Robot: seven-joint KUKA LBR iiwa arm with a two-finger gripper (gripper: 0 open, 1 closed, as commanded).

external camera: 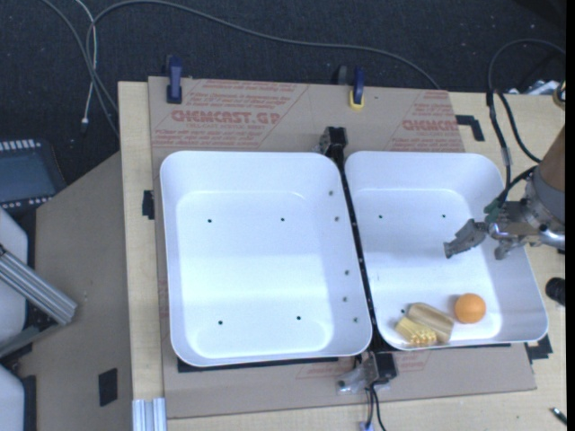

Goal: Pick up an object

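While jaws (476, 241) gape empty over right bin (422, 182), orange ball (469, 308), corn cob (424, 323) lie below, unobstructed.

Workbench on dark carpet, seen from above at a slant

A light wooden tabletop (135, 241) carries a brown cardboard sheet (269, 115) printed with faded red lettering, held at its far edge by a blue clamp (173, 77) on the left and a blue-and-yellow clamp (358, 86) nearer the middle. Beyond the tabletop lies dark speckled carpet (269, 7), crossed by thin pale cables (81, 25) that loop in from the upper left. A ribbed dark panel (27, 169) sits at the left edge, with a slanted aluminium rail (36, 285) below it. Light is even and soft, with faint shadows.
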